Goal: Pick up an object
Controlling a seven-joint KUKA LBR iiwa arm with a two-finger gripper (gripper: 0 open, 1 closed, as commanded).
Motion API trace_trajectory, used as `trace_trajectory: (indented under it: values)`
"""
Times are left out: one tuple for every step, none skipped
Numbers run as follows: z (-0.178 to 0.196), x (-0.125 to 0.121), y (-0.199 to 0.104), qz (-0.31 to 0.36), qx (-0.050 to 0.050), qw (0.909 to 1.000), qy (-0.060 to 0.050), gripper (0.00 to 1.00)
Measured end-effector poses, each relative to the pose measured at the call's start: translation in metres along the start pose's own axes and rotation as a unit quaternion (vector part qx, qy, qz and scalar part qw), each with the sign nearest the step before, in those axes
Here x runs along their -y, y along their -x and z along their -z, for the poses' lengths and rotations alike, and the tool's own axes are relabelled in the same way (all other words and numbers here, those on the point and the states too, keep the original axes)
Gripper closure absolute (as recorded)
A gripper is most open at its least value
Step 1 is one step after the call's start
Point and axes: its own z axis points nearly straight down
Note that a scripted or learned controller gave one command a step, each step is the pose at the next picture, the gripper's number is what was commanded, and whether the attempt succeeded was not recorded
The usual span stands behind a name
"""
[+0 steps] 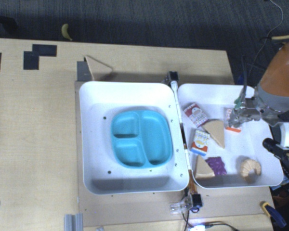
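Gripper (235, 121) hovering at right bin's (274, 181) two o'clock, finger state untellable, over small orange-edged packet (232, 121): looking light, flimsy, best pinched across edges.

- Two white bins (86, 143), side by side.
- One blue tray (140, 137) with three parts, in the left bin.
- Two small red and white packets (195, 113).
- One tan wedge (216, 131).
- One purple thing (216, 165).
- One croissant (250, 168), maybe a toy.
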Motion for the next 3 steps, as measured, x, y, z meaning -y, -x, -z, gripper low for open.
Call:
trace_trajectory:
  values:
    - [-0.001,0.000,-0.001,0.000,-0.001,1.0000,-0.001,0.00]
    - [-0.065,0.001,-0.026,-0.001,0.000,1.0000,0.003,0.00]
    - [-0.054,-0.001,-0.028,0.002,-0.001,1.0000,0.005,1.00]
